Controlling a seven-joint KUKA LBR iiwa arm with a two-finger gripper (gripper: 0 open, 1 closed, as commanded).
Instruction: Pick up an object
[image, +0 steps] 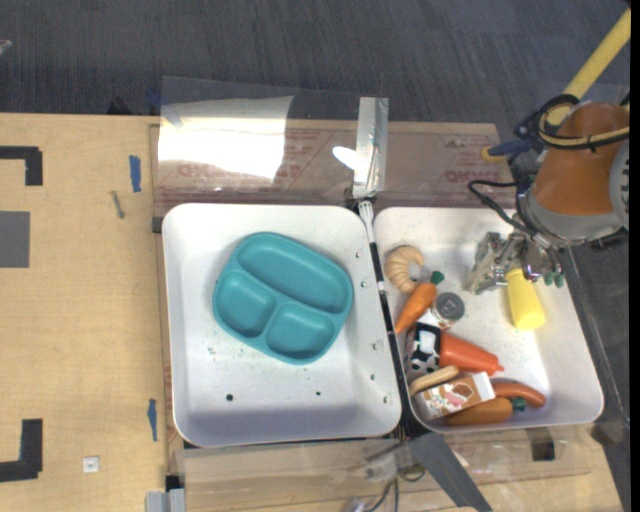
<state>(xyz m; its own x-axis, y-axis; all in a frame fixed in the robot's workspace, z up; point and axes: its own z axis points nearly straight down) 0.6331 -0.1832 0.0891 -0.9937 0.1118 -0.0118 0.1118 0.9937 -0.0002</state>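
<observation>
My gripper (497, 268) hangs over the upper right part of the right bin (580, 345), under the orange wrist band. A yellow toy (526, 301) lies right beside it, just below and to its right; I cannot tell whether the two touch. More toys sit to the left and below: a beige croissant (405, 264), an orange carrot (415, 305), a grey disc (449, 307), a black-and-white piece (424, 346), an orange-red cone (468, 354), a small printed box (455, 392) and a brown sausage (488, 410).
The left bin (190, 300) holds a teal divided plate (284, 296). A metal divider (381, 300) separates the bins. Clear plastic sheeting (230, 140) and an upright metal post (370, 145) stand behind them. Cables and a yellow hose (600, 55) trail near the arm.
</observation>
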